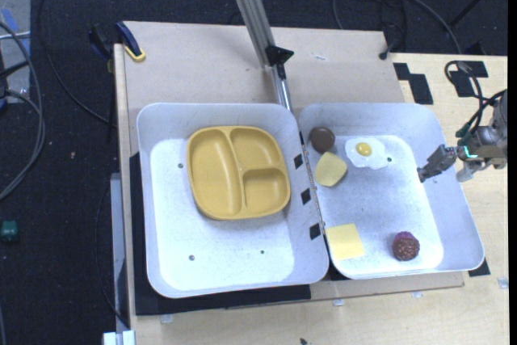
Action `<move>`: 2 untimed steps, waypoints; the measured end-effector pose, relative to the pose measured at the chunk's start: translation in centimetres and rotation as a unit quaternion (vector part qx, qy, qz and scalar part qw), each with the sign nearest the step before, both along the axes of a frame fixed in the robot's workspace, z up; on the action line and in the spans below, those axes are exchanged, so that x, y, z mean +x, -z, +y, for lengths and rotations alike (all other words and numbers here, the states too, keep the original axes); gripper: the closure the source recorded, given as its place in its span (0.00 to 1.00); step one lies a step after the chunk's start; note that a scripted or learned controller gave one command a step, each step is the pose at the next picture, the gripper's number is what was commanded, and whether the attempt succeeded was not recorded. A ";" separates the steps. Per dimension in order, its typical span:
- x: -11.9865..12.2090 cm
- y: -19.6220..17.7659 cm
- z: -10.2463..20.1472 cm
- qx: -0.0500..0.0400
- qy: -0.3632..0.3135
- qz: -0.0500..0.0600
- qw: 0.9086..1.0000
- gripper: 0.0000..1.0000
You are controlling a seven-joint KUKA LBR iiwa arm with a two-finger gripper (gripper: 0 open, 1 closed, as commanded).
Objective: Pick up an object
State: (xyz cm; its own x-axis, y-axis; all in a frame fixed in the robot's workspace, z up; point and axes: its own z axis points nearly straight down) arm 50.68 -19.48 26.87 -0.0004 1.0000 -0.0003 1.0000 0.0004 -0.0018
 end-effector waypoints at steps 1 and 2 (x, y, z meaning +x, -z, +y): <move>0.0 0.0 0.0 0.000 0.000 -0.001 1.000 0.00; -0.1 6.4 0.1 0.001 0.001 0.002 1.000 0.00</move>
State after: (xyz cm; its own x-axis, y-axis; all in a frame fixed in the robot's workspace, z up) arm 50.59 -19.38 20.48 0.0013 1.0000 0.0017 1.0000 -0.0013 -0.0060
